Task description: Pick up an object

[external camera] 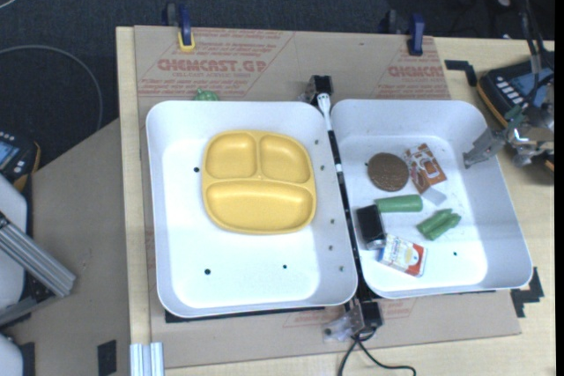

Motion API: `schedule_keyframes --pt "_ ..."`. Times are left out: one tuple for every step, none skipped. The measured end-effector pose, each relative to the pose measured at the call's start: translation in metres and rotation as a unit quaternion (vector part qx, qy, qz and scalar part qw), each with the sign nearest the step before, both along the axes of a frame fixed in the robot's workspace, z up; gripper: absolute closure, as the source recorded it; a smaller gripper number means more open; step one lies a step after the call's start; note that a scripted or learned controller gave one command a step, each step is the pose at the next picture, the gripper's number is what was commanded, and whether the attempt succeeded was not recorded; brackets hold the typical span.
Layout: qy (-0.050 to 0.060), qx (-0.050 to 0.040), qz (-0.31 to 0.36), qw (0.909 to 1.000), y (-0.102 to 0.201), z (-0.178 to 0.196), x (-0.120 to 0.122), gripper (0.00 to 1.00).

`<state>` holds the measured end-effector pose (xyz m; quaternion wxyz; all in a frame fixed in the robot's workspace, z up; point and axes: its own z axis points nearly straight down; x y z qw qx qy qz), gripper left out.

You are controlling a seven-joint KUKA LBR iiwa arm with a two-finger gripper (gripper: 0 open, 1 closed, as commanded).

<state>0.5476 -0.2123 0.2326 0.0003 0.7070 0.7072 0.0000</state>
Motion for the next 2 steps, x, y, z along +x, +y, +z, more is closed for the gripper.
schedule_keyframes --pt "-0.01 -0.0029 0.002 0.9999 0.0271 0.2217 -0.0284 0.0" --pt "-0.003 -0.002 0.001 1.0 0.0264 0.2221 -0.0278 1.0"
